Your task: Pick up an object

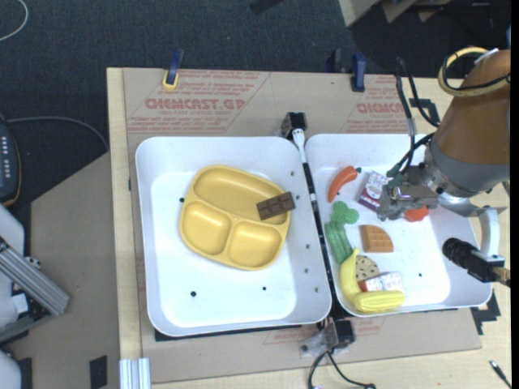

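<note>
Grey gripper (399,199) of mine hangs low in the right bin (454,298); whether it is open, I cannot tell. A small packet (374,191) lies just left of it, a waffle (376,239) below, both near.

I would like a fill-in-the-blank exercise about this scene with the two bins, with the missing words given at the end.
1. The yellow divided plate lies in the ____ bin.
2. The brown chocolate bar rests on the plate's ____ edge.
3. The banana lies in the right bin, and its colour is ____.
4. The claw hangs over the ____ bin, beside the purple packet.

Missing words: left; right; yellow; right
</note>
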Available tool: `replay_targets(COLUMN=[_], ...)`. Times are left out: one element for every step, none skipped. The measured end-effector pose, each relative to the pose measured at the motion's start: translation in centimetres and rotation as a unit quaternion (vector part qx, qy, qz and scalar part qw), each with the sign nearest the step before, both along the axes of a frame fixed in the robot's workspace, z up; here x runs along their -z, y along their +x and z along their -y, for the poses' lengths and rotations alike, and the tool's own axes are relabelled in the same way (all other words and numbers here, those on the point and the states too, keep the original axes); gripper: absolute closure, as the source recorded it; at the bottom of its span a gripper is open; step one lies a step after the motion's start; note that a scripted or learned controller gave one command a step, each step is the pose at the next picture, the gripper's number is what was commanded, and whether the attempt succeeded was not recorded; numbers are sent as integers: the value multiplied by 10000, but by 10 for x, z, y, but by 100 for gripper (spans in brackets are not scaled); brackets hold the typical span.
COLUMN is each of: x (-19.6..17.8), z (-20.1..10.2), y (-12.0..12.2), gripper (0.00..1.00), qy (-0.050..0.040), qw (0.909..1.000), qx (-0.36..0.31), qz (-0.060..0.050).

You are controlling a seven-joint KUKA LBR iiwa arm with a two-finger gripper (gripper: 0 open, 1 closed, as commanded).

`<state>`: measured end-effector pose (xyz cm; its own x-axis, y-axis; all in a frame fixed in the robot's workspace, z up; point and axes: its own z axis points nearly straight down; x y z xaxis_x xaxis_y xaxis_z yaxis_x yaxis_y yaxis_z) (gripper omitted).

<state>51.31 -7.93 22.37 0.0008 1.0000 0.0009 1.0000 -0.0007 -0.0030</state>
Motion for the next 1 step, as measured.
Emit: replay_targets(x=[-11], z=[-3], y=[10], gripper=[100], qy=[-9], qw=[10000], qx=[-11], qz=[32])
